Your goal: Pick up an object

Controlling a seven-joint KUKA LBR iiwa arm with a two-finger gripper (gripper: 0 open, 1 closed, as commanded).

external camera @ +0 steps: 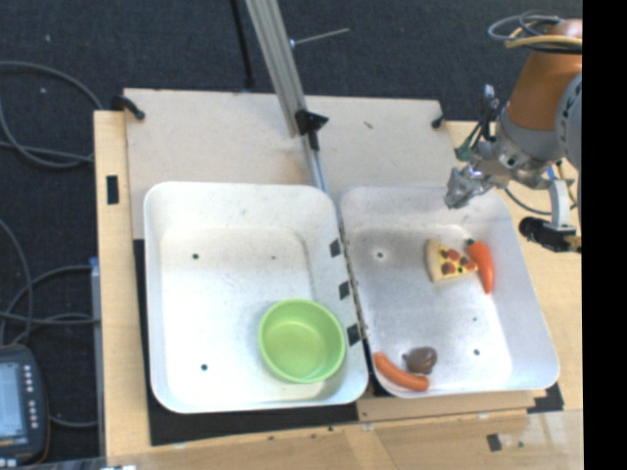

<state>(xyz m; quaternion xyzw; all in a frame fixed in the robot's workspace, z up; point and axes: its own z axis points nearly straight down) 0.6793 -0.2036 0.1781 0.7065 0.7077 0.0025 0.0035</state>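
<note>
On the table [235,135], two shallow white bins side by side. Left bin [196,223]: one green bowl [302,339], upright, near the front right corner, close to the wall shared with the other bin.

Right bin [392,223]: four small items. A pizza slice toy [446,260], pale wedge with red dots, lies in the back right part. A carrot [481,265], orange, sits just beside it on the right, touching or nearly so; cannot tell which. At the front edge, a sausage [402,372], orange-red, lies slanted against the front wall. A small brown lump [421,359] rests just behind it, touching; too small to identify.

Arm [539,96] enters from the right, grey with an orange band, angled down toward the back right corner of the right bin. Claw [460,192] hangs over that bin's back rim, above and behind the pizza slice, apart from it. Nothing seen between its tips. Whether the claw is released or clenched: cannot tell, the tip is small and blurred.

A slanted metal rail [279,52] runs from the top of the view down to the gap between the bins. Loose cables [29,116] on the dark floor to the left; a small screen device [20,399] at the lower left.
</note>
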